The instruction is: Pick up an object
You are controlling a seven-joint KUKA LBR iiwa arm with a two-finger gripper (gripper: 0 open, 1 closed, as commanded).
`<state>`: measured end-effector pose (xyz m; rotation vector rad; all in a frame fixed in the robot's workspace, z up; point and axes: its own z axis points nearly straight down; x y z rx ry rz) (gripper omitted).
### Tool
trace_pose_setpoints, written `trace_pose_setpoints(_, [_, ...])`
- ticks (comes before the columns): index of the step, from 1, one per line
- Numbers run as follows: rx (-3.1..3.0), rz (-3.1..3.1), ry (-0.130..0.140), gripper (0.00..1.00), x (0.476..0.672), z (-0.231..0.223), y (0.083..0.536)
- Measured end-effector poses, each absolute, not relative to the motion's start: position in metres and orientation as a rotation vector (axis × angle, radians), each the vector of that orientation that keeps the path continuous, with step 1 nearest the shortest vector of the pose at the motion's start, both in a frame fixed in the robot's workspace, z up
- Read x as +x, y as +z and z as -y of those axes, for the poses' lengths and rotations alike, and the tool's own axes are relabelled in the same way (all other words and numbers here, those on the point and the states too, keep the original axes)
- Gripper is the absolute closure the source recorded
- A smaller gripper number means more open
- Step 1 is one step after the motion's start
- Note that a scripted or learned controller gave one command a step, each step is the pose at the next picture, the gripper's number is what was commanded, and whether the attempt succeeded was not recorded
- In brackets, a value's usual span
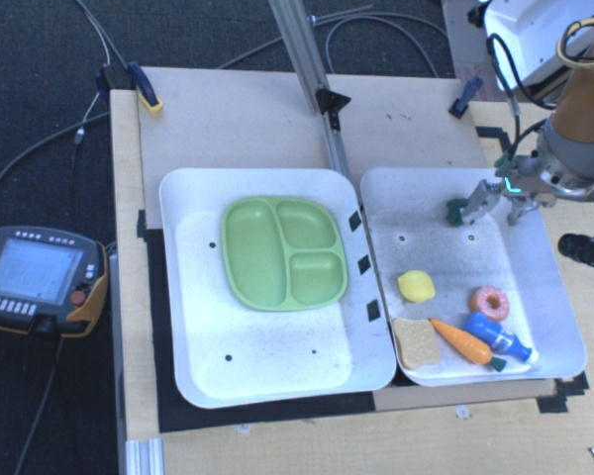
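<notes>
**Gripper sits at the far edge of the right bin; the pickable things lie toward its near edge**

You have the gripper (500, 198) over the right bin (416, 201), close to that bin's far right corner. Its fingers look spread, with bare bin floor showing between them, and nothing is pinched there. A small dark green piece (462, 211) lies just beside the left finger, on the side toward the bin's middle; what it is I cannot tell from this view.

The relation your next move turns on: everything clearly graspable lies from the jaws toward the near edge of the bin.

- The yellow lemon (416, 286) sits about mid-bin, toward the wall shared with the left bin. It stands apart from the rest, so it is probably the easiest target.
- The pink doughnut (491, 303) lies nearer the right wall, more directly below the gripper in the view.
- The carrot (463, 341) runs at a slant along the near edge, its leafy end toward the near right corner. It touches the slice of bread (417, 343) and the blue bottle (498, 337), so a close there may catch a neighbour.

The green divided plate (283, 252) in the left bin (193, 364) lies flat and well apart from the gripper, and I judge it a poor choice.
</notes>
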<state>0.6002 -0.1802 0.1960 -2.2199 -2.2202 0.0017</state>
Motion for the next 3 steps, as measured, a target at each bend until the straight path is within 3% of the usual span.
trace_pose_setpoints(1, [-2.220, 2.222, 0.000, 0.00, 0.601, 0.180, 0.197])
trace_pose_setpoints(3, [-2.215, 2.219, 0.004, 0.00, 0.606, 0.169, 0.105])
